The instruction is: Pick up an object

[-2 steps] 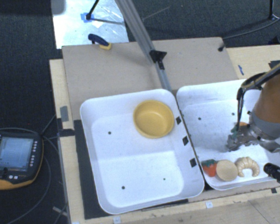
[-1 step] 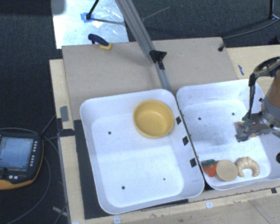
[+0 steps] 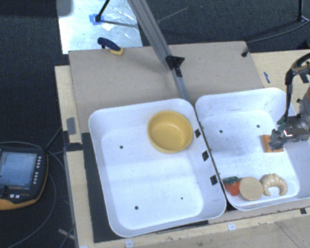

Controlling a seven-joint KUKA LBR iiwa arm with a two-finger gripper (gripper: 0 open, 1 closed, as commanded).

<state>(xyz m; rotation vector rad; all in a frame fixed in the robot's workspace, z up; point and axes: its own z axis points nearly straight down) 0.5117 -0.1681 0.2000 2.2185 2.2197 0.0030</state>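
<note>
My gripper [image 3: 280, 136] hangs low over the right bin [image 3: 236, 109], near its right wall, right at a small orange block [image 3: 269, 143] that it partly covers. Along that bin's front edge lie a red and green toy vegetable [image 3: 231, 185], a tan round disc [image 3: 250, 188] and a croissant-shaped piece [image 3: 275, 184]. A yellow bowl [image 3: 169, 131] sits upright at the back right of the left bin [image 3: 130, 206].
A slanted metal pole [image 3: 157, 38] crosses the brown board behind the bins. A teach pendant [image 3: 14, 174] lies on the dark floor at the left. A yellow and blue clamp [image 3: 109, 45] sits at the board's back edge.
</note>
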